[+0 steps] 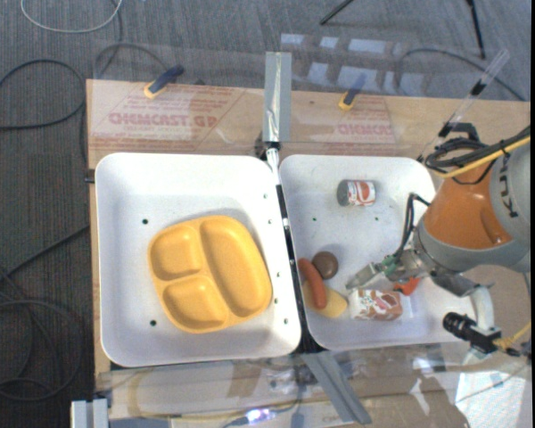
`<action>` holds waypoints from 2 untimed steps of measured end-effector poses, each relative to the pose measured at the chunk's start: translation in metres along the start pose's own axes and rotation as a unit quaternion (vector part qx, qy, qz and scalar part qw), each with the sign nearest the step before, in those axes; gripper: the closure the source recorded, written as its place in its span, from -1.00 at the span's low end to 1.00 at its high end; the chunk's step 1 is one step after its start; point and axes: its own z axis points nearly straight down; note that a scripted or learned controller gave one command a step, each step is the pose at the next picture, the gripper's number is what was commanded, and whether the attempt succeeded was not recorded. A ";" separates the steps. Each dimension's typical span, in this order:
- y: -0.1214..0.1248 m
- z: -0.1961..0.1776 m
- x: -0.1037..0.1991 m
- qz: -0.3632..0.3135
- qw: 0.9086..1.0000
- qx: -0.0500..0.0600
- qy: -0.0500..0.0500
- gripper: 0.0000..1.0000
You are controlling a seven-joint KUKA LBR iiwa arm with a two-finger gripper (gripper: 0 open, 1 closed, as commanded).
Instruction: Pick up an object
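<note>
grey carpet with loose black cables surrounds the worktop (pixel 125 119), a brown board printed with red lettering that carries two shallow white bins side by side.

in the right bin (pixel 388 169), near its front edge, lies a flat white packet with a red picture (pixel 377 305). the fingers (pixel 374 275) sit just above and beside that packet, low over the bin floor; they point toward the bin's middle, and whether they are spread or closed cannot be told at this size, nor does anything show clearly between them. a small red-orange piece (pixel 409 285) lies just right of the packet, under the wrist. to the packet's left a pale yellow piece (pixel 336 305) touches a red-orange sausage shape (pixel 312 282), which lies lengthwise along the bin's left wall. a dark brown round thing (pixel 325 264) rests right beside the sausage's upper end. well apart, toward the back of the bin, a small can with a red and white label (pixel 357 193) lies on its side.

the arm (pixel 468 226) enters from the right, its orange band over the bin's right rim.

the left bin (pixel 116 239) holds a yellow three-compartment tray (pixel 211 272), set at a tilt near its middle.
</note>
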 end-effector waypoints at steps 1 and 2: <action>0.088 0.002 -0.003 0.001 1.000 0.000 -0.001 -1.00; 0.147 0.006 -0.026 -0.004 1.000 0.022 0.007 -1.00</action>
